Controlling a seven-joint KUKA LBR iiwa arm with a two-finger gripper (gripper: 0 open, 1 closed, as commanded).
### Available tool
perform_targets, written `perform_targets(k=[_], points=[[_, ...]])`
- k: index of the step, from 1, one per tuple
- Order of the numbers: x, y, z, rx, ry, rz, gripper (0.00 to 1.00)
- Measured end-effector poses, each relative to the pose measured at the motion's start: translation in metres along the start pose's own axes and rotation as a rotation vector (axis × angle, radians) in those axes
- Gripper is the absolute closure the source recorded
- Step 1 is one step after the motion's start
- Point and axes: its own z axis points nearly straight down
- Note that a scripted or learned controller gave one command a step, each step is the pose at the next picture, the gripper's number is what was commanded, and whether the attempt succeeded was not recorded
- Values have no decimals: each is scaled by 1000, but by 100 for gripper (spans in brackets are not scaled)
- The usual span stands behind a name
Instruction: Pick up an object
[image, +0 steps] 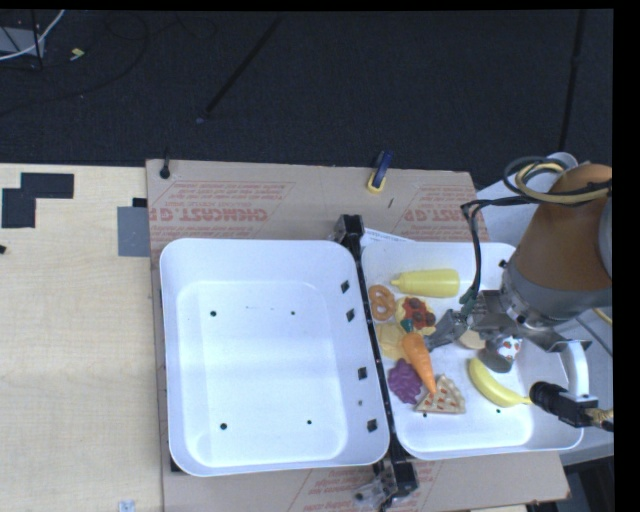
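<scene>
I see the gripper (448, 330) low in the right bin (500, 430), its fingers (441, 336) spread apart and grasping nothing. The carrot (418, 362) lies just at their seven o'clock, the yellow corn (428, 283) at twelve, the banana (495, 385) at four. The left bin (180, 350) sits at nine.

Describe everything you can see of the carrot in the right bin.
The carrot is a small orange toy, plastic by its look, tapered, with its thick end up and its tip pointing down toward the waffle wedge. It lies flat on the right bin floor, beside the purple grapes, under the red berries. The gripper hovers close by on its right.
</scene>
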Motion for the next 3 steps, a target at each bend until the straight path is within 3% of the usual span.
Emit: perform_targets(k=[1, 2, 3], points=[[12, -21, 114, -1, 0, 1, 0], [17, 79, 107, -11, -2, -3, 0], [25, 122, 108, -5, -2, -1, 0]])
